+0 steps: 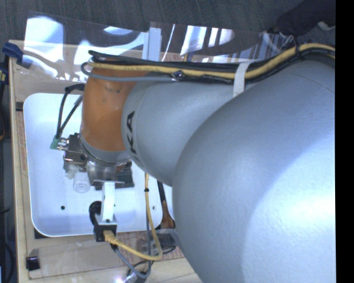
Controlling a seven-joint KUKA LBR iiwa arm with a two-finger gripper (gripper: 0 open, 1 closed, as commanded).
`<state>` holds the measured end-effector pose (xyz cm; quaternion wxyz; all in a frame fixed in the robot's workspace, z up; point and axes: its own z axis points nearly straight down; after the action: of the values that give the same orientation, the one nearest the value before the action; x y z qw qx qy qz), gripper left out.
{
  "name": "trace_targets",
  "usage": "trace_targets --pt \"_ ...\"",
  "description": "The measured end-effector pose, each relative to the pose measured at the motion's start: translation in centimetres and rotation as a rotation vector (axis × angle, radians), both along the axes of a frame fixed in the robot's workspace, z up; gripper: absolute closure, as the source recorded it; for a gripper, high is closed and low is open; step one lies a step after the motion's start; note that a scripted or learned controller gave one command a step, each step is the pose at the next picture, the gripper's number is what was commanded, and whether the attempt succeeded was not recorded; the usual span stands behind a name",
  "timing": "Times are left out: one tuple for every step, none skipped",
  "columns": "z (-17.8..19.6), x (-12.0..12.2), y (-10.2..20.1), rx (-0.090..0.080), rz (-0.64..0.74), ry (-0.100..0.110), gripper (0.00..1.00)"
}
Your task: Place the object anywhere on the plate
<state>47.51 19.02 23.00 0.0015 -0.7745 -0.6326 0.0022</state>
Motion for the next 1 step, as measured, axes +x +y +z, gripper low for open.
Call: trace_targets --pt "1.19 3.39 -8.74 -0.002 -0.153 0.001 1.0"
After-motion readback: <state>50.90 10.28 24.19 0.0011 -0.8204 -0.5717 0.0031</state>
